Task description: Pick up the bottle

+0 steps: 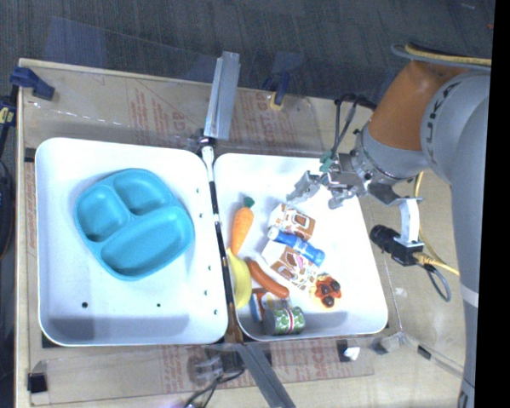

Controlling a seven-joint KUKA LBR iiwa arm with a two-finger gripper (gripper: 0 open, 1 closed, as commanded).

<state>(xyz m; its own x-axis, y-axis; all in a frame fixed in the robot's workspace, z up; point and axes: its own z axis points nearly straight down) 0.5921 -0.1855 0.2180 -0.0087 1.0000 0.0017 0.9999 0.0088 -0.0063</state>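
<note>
We see the gripper over the right bin's upper part — its fingers spread open, gripping nothing. The bottle lies near the bin's front edge, well apart.

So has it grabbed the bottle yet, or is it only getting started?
Nothing looks done yet. The bottle lies on its side at the near edge of the right bin, beside the banana. The gripper hangs over that bin's far side, well away from it. Reaching, gripping and lifting are all left.
</note>
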